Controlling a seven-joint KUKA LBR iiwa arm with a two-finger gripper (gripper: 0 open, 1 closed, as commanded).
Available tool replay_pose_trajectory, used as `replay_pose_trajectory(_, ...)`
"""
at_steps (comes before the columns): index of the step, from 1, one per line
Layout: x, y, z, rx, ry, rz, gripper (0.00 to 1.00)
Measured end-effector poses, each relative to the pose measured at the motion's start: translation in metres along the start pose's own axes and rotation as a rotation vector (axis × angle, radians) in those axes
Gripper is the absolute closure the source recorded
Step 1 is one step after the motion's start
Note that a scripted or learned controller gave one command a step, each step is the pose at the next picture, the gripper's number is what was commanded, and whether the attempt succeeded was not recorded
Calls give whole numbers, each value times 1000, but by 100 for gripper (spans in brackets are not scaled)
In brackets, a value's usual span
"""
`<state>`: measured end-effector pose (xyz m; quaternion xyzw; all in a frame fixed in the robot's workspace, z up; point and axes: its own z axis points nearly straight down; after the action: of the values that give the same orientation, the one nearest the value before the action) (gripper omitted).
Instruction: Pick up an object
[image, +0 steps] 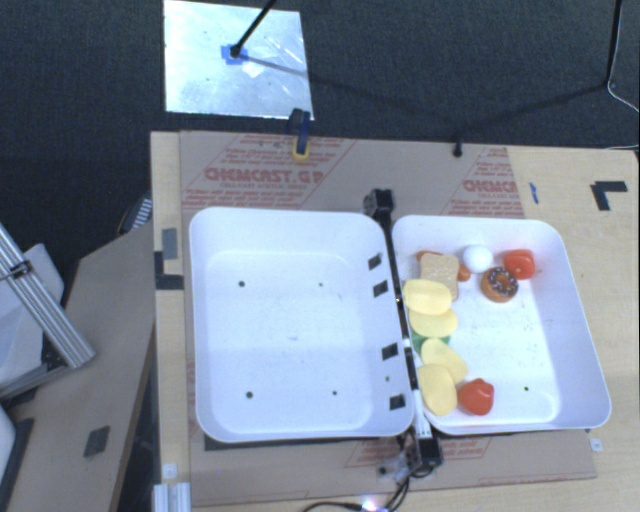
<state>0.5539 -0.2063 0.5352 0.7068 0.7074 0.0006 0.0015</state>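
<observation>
The right bin (570, 330) holds toy food along its left side and back. A slice of bread (438, 268) lies next to a white egg (477, 257), a red tomato (518, 264) and a brown donut (499, 285). Several yellow pieces run down the left wall, the top one (427, 296) above another (434, 323) and a lower one (436, 389). A green piece (433, 349) peeks between them. A red pepper (475, 397) lies near the front.
The left bin (290, 320) stands beside the right one on a cardboard-covered bench. A shiny metal plate (238, 58) lies on the dark floor at the back. A grey rail (35, 300) slants at the far left.
</observation>
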Motion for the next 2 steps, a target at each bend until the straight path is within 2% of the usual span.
replay_pose_trajectory(1,0,-22,0,0,0,0,100)
replay_pose_trajectory(2,0,-20,0,-1,-1,-1,100)
